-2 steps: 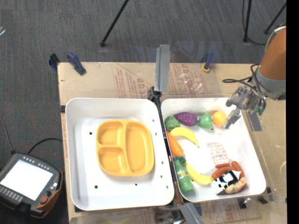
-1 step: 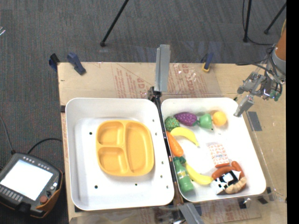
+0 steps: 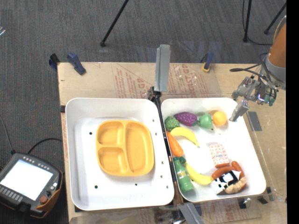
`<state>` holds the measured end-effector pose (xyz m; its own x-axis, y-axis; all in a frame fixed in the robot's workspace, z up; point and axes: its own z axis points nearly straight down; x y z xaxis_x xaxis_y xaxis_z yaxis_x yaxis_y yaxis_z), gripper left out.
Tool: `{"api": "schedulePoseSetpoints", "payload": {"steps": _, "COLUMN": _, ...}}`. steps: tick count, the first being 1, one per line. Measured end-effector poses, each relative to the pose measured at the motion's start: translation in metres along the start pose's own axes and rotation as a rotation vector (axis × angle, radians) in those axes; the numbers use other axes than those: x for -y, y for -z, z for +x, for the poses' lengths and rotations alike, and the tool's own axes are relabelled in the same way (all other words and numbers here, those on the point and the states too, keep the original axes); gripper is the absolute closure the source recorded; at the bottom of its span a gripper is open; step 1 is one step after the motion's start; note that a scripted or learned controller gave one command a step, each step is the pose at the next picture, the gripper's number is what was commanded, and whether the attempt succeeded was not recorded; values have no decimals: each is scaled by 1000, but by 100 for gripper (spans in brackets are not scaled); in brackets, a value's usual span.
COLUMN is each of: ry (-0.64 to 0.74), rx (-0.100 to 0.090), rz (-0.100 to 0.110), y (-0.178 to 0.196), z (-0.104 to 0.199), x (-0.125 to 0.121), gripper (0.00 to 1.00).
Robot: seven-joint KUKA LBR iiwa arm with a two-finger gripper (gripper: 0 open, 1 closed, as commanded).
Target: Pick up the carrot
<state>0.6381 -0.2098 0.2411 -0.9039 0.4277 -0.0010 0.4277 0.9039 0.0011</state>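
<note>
The carrot is orange with a green top. It lies in the right bin against its left wall, between a yellow banana and a green bottle. My gripper hangs over the bin's far right corner, well to the right of the carrot and just right of a yellow lemon. Its fingers are spread apart, open, with nothing between them. One fingertip points down toward the bin's rim.
The right bin also holds a broccoli, purple grapes, a green pepper, a second banana, a small carton, a sausage and a croissant. A yellow divided plate sits in the left bin.
</note>
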Motion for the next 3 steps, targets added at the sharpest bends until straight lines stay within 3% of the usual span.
{"api": "schedulePoseSetpoints", "payload": {"steps": 1, "ry": -231, "rx": -5, "rz": 1, "y": -91, "z": 7, "x": 6, "gripper": 0}}
{"api": "schedulePoseSetpoints", "payload": {"steps": 2, "ry": -266, "rx": 6, "rz": -1, "y": -132, "z": 1, "x": 3, "gripper": 0}}
{"api": "schedulePoseSetpoints", "payload": {"steps": 3, "ry": -464, "rx": -2, "rz": 1, "y": -154, "z": 0, "x": 3, "gripper": 0}}
